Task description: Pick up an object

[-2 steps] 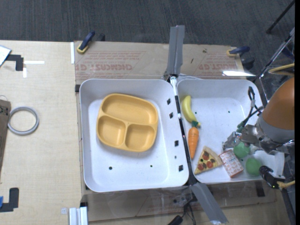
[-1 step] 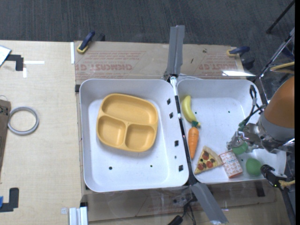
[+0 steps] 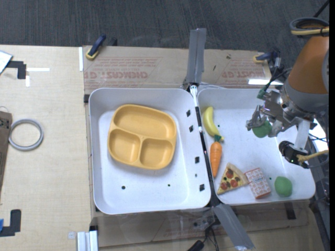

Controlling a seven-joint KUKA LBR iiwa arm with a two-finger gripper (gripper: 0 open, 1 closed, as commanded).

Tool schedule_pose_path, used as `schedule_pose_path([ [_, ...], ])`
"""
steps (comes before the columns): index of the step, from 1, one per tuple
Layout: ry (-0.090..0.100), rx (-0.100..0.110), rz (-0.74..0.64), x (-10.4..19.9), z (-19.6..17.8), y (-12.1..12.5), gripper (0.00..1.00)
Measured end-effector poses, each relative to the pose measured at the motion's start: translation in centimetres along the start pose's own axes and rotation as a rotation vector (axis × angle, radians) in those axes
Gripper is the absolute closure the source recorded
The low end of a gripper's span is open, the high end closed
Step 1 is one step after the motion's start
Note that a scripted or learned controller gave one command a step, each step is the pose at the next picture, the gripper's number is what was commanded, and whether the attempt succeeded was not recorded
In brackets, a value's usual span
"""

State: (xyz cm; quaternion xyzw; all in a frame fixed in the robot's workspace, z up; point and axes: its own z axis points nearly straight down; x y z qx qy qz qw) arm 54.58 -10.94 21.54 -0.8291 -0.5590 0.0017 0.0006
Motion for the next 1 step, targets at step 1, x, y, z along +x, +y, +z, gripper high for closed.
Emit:
schedule_pose_path([
  [1,0.0,0.003,0.128,-4.08,3.18,0.33,1.0],
])
